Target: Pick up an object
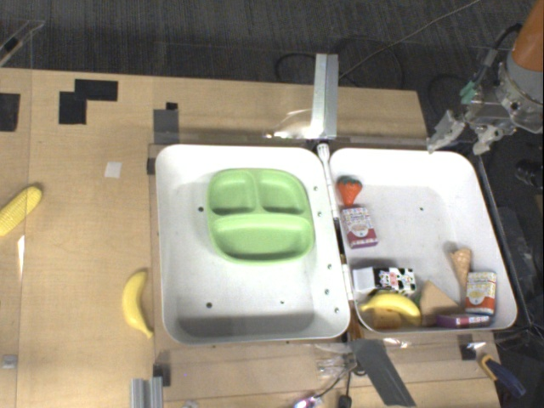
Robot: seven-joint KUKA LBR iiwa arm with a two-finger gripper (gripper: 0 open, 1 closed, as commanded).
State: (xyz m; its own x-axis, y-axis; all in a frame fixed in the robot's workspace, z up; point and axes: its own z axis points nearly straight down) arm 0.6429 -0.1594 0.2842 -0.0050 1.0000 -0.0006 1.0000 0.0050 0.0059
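a grey two-finger gripper (464, 138) is hovering over the far right corner of the shallow white right bin (425, 181), its fingers spread apart and holding nothing. toy foods are lying along the bin's left and near sides, among them a yellow plastic banana (393, 304). a green sectioned plate (259, 213) is sitting in the left white bin (183, 253).

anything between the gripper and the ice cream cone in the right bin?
No. From the gripper down to the ice cream cone, the camera view shows just bare white floor of the right bin.
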